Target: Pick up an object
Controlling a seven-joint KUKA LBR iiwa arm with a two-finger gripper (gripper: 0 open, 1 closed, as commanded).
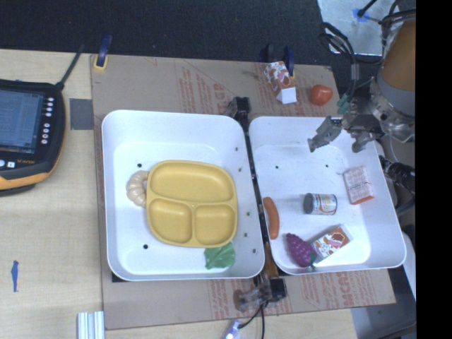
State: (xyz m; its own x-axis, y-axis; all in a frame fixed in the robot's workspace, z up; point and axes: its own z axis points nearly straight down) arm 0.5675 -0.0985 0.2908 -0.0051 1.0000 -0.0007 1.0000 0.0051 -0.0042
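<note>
The end effector hangs over the far right corner of the right bin, its two fingers spread wide with nothing between them. The small can lies on its side near the bin's middle, well apart from the fingers and toward the near edge. A pink packet lies by the right wall. At the near edge sit a juice carton and purple grapes, touching; an orange sausage lies along the left wall.
</note>
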